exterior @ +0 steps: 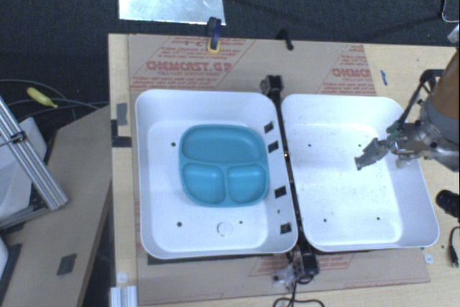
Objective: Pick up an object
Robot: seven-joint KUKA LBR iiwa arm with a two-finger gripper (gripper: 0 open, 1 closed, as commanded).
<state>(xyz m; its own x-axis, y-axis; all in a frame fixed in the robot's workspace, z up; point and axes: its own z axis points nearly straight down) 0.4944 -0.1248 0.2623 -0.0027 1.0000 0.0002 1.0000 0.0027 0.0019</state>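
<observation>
A blue plate [223, 165] with three compartments lies flat in the middle of the left white bin [154, 154]. My gripper [381, 153] hangs over the right part of the right white bin [338, 226], well away from the plate and across the divider between the bins. Nothing shows in the gripper. The bin floor beneath it is bare white.
A faint small round mark [225, 228] sits on the left bin's floor near its front wall. Black clips [276, 147] run along the seam between the bins. Both bins rest on a cardboard sheet [194, 65], with a yellow-handled clamp [213, 36] at its far edge.
</observation>
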